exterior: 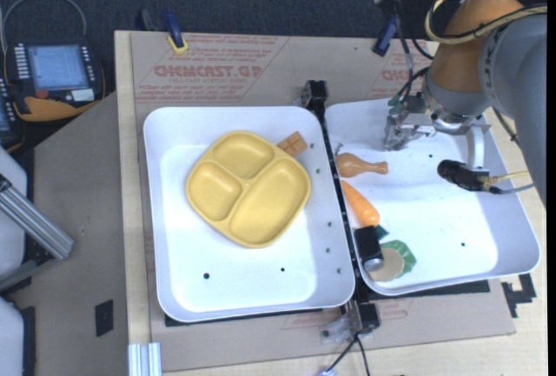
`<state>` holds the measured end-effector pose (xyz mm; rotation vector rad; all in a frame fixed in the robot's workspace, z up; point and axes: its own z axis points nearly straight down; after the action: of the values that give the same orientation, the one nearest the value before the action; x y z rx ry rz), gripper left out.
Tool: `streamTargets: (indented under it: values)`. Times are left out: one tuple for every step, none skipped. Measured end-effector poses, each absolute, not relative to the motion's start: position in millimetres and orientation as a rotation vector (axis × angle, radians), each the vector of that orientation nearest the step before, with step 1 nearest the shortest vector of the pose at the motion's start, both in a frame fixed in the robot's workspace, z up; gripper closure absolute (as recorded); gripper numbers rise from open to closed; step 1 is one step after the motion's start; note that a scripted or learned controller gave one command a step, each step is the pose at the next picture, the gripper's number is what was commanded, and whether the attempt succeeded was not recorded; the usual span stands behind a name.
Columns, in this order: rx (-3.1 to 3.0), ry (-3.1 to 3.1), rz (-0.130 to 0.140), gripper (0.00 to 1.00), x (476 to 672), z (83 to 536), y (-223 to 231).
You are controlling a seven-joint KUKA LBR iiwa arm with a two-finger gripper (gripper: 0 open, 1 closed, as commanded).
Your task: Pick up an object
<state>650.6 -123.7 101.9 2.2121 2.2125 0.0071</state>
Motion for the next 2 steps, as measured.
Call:
streamTargets:
  values:
    - [2.216, 2.218, 0.006, 1.00, 655.3, 146, -122]
    - [2.215, 2.218, 0.007, 1.00, 653.9, 192, -116]
